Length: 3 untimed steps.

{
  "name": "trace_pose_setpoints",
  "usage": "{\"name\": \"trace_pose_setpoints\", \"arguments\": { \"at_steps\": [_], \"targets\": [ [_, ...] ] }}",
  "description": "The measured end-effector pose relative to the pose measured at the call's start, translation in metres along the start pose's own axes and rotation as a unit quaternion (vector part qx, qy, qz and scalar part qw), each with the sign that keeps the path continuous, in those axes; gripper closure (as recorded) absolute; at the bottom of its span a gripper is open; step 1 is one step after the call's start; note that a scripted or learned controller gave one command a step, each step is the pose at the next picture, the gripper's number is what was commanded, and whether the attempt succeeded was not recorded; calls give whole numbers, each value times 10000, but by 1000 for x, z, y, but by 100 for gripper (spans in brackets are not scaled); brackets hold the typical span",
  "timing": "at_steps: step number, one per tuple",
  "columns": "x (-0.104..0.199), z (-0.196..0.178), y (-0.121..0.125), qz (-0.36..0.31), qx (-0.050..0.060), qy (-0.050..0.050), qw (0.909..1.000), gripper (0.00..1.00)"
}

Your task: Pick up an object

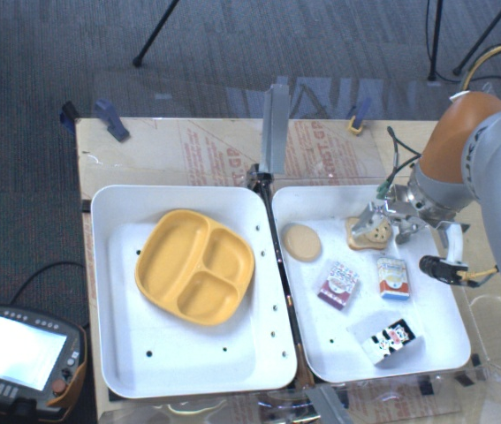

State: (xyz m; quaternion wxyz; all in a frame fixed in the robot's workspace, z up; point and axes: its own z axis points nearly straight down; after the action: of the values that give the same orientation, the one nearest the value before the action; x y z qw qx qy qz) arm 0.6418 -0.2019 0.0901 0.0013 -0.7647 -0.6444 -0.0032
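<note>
Lying in the upper middle of the right bin (pixel 321 203), a tan cookie-shaped toy with dark spots (pixel 367 235) sits directly under the gripper (pixel 379 222). The metal gripper parts overlap the toy's top edge, but whether they are spread, pressed together or pinching the toy cannot be told from this slanted view. The toy appears to rest on the bin floor or very close to it.

Left of the toy, near the bin's left wall, lies a round beige disc (pixel 302 242). Below the toy, a small carton with a red and white face (pixel 393 277) lies flat, and to its left is a pink and red packet (pixel 338 285), slightly tilted. Nearer the front right corner of the same bin lies a black and white box with a cow pattern (pixel 390 339).

The arm (pixel 466 148) comes in from the right, its orange band above the wrist, with dark cables looping beside it.

The left bin (pixel 113 325) holds a yellow divided plate (pixel 195 266) with three compartments, set a little above the bin's centre. Both bins stand side by side on a bench (pixel 188 148) with red lettering on its surface. A handheld pendant with a bright screen (pixel 22 358) lies on the floor at lower left.
</note>
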Motion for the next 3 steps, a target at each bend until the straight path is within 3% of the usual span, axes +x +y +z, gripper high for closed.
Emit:
{"name": "trace_pose_setpoints", "arguments": {
  "at_steps": [1,2,3],
  "targets": [
    [-1,-11,0,-30,11,-22,10000,100],
    [37,-97,-3,1394,5,-34,9902,100],
    [38,-95,-3,1387,21,-38,9903,0]
  ]
}}
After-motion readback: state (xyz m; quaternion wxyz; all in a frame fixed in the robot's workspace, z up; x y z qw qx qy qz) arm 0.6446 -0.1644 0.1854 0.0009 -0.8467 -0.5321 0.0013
